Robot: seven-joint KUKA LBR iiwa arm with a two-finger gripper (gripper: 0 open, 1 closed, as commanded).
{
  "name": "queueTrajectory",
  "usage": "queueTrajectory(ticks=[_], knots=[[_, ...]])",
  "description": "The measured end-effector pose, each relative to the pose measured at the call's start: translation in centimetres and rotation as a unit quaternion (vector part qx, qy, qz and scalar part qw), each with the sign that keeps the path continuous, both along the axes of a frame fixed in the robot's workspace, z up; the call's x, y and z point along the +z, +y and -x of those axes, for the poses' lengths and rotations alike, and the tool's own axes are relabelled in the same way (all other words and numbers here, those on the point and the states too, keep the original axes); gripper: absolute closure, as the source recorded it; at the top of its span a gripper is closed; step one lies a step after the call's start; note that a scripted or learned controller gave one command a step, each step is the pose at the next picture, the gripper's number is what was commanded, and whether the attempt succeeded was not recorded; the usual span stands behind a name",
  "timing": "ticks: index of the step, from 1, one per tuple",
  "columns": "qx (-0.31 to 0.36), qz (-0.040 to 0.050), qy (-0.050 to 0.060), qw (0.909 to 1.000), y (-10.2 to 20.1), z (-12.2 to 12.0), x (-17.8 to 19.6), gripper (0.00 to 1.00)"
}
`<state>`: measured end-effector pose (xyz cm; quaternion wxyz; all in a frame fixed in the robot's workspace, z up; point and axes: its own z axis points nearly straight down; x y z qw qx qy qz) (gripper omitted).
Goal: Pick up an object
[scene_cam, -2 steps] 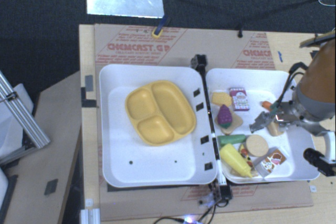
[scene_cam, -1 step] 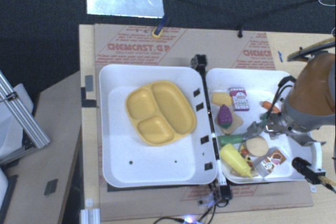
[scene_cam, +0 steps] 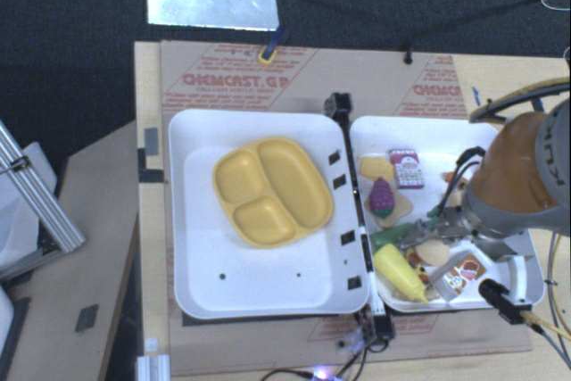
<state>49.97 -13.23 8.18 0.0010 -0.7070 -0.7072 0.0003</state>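
My gripper (scene_cam: 426, 232) reaches down into the right bin (scene_cam: 446, 131), among a pile of toy items. Just left of it lies a green piece (scene_cam: 390, 237), and a tan round piece (scene_cam: 434, 253) sits right below it. A yellow banana-like toy (scene_cam: 399, 273) lies at the bin's front left. A purple grape bunch (scene_cam: 382, 197), a yellow block (scene_cam: 375, 167) and a red-and-white box (scene_cam: 407, 168) lie further back. A white printed packet (scene_cam: 456, 273) rests at the front. The arm's orange band (scene_cam: 526, 165) hides the bin's right part.
The left bin (scene_cam: 192, 281) holds a yellow divided plate (scene_cam: 272, 190). A black divider with clips (scene_cam: 350, 192) runs between the bins. A black part (scene_cam: 500, 299) of the arm hangs over the right bin's front rim.
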Motion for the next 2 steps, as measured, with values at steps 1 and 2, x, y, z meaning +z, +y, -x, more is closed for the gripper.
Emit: queueTrajectory(ticks=[1, 2], knots=[[0.000, 0.0007, -0.003, 1.0000, 0.0, -0.1, 1.3, 1.00], [-0.001, 0.0013, -0.003, 1.0000, -0.9, 0.3, 6.8, 1.00]])
